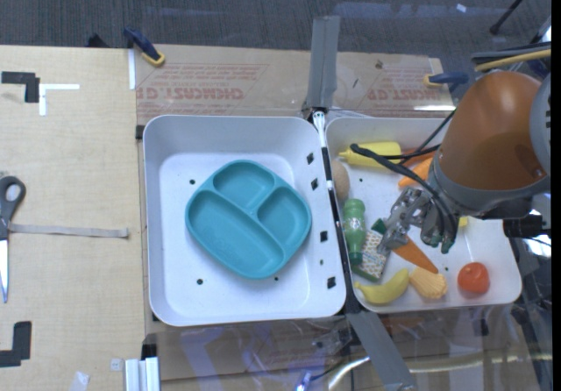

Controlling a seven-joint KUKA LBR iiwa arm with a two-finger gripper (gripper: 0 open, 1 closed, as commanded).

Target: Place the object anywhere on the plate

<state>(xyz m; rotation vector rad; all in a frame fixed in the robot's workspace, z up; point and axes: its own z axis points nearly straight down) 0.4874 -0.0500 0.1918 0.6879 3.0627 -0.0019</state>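
The tool [405, 221] hangs low in the right bin [491, 293]; whether it is wide or narrow I cannot tell. Toys crowd it: a carrot [415, 254] just beneath, a green bottle [353, 227] to its left, a banana [384, 289], a tomato [473, 278] and a corn cob [372, 152]. The blue divided plate [248, 218] lies in the left bin [162, 214], well apart.

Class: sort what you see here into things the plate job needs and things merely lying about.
Needed: blue plate; gripper; toy food in the right bin, such as the carrot, green bottle, tomato.
Lying about: scissors; blue and yellow clamp.
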